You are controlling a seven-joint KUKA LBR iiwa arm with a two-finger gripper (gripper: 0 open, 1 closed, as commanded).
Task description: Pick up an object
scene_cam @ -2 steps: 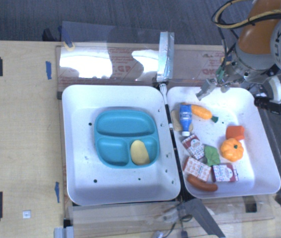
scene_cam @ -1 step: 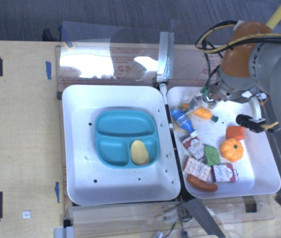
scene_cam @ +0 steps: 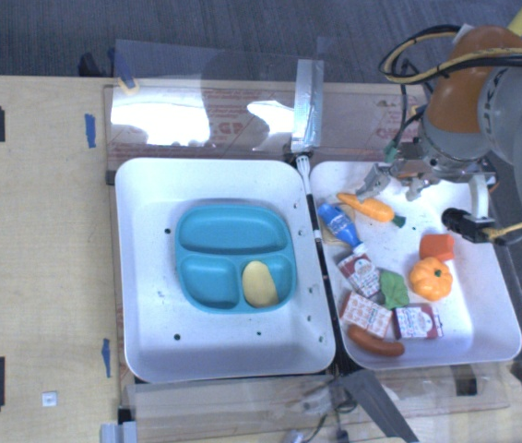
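The gripper hangs over the back of the right bin, its two fingers spread apart with nothing between them. One finger sits just beside the toy carrot, the nearest candidate for a pick; whether it touches the carrot cannot be told. Judgement: the task is at the approach stage, no object lifted yet; closing on an item and raising it remain.

Outward from the carrot: a blue bottle lies just beside the bin's left wall, and a small orange pumpkin sits near the middle with a red block touching its far side. A green piece, red-and-white packets and a toy sausage crowd the front.

The left bin holds a teal divided tray with a yellow lemon-like object in its front right compartment.

Writing: the packets carry print, too small to read. No brand is legible anywhere.
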